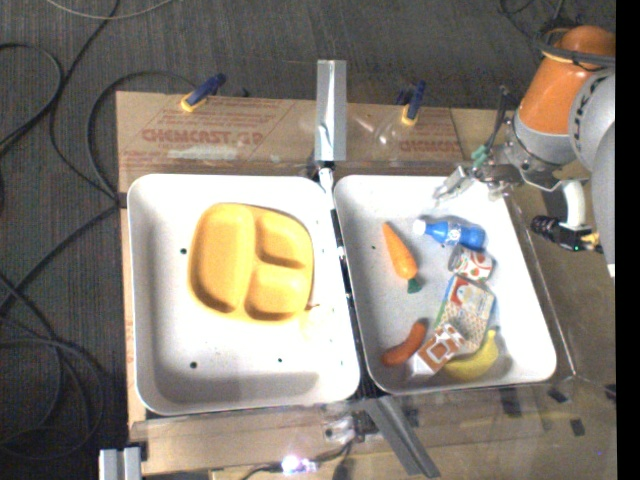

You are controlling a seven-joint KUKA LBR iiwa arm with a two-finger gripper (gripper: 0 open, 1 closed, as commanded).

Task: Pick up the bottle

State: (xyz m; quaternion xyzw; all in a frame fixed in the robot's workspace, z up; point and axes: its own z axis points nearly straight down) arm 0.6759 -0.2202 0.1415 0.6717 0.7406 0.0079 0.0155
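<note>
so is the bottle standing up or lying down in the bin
Lying down. The bottle rests on its side on the floor of the right bin, its white cap end pointing toward the carrot, long side flat.

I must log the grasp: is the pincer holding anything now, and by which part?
Nothing is held. The pincer hangs above the bottle, apart from it; the bottle lies in the right bin.

Count of items on a bench with 2 white bins (pixel 150 368)

Left bin: 1 yellow divided tray (pixel 253 260). Right bin: 1 blue-and-white bottle (pixel 452 232), 1 carrot (pixel 400 253), 1 sausage (pixel 404 343), 1 banana (pixel 476 361), 2 printed packets (pixel 458 320). Also 1 robot arm (pixel 575 98) and 2 blue clamps (pixel 202 91) on the cardboard.
</note>
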